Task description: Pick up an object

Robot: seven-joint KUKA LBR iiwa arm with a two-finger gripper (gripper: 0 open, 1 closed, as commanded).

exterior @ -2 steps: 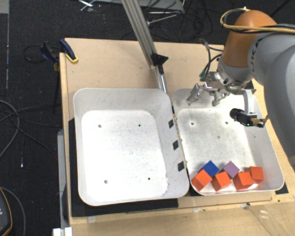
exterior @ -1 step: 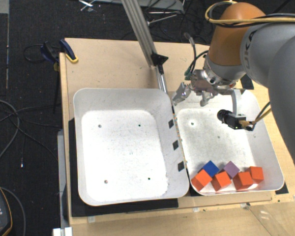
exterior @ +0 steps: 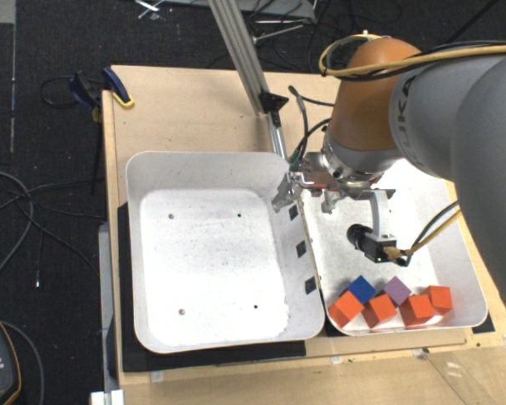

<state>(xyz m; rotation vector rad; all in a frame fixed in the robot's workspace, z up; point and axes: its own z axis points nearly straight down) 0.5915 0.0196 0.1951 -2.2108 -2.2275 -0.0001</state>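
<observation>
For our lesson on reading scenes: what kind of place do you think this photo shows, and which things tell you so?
Most likely a robotics lab or test bench. A grey robot arm reaches over two white bins on a wooden bench, small coloured blocks lie in the right bin, and loose cables trail across the dark floor.

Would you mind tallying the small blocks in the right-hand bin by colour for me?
Orange blocks: 4
Blue block: 1
Purple block: 1
Total: 6, clustered at the near edge of the right bin.
</observation>
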